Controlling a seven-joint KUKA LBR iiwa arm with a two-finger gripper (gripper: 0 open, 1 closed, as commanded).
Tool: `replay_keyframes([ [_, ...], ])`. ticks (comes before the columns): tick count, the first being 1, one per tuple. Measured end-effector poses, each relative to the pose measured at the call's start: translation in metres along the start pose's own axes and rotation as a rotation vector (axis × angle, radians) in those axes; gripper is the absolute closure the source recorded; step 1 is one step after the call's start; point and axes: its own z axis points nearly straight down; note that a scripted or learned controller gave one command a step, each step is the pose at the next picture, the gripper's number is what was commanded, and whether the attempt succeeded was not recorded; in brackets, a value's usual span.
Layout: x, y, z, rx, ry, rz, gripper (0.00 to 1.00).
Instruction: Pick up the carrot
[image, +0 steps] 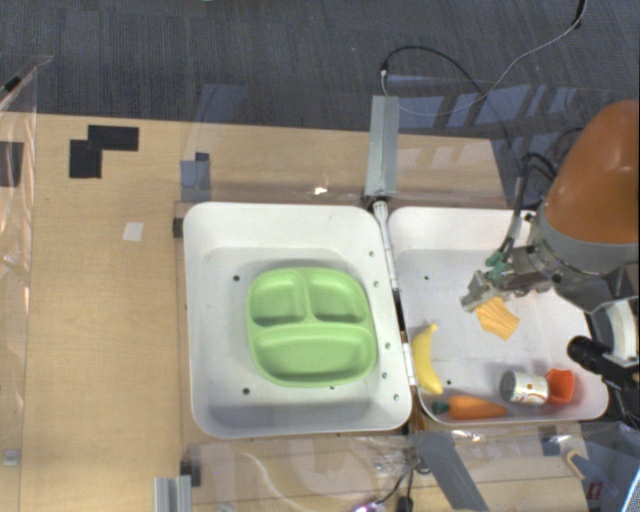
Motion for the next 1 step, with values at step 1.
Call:
replay_keyframes([
  [1, 0.0104, -0.0109, 0.0454, 0.002, 0.001, 0.031, 1.00],
])
